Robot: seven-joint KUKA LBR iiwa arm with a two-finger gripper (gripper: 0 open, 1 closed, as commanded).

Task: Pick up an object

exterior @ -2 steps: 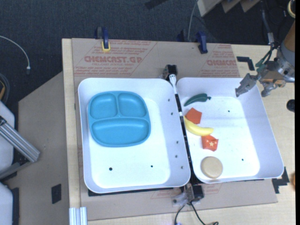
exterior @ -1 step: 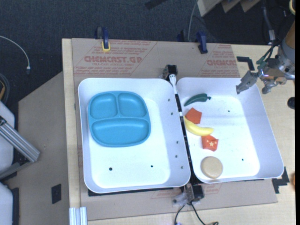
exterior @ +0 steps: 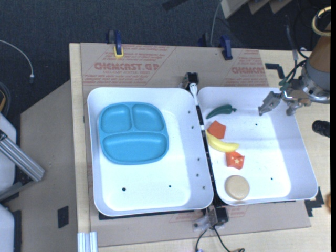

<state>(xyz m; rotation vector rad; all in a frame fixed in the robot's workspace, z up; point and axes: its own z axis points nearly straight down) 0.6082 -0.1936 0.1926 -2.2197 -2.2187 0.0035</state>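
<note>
In the right bin [exterior: 294,140], left of the empty, spread-fingered gripper [exterior: 278,103], lies the banana [exterior: 222,143] beside the dividing rim, probably light, smooth and slightly slippery, best pinched across its middle.

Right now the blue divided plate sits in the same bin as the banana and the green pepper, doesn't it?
Not quite. The camera view shows the blue divided plate alone in the left bin, while the banana and the green pepper lie in the right bin.
</note>
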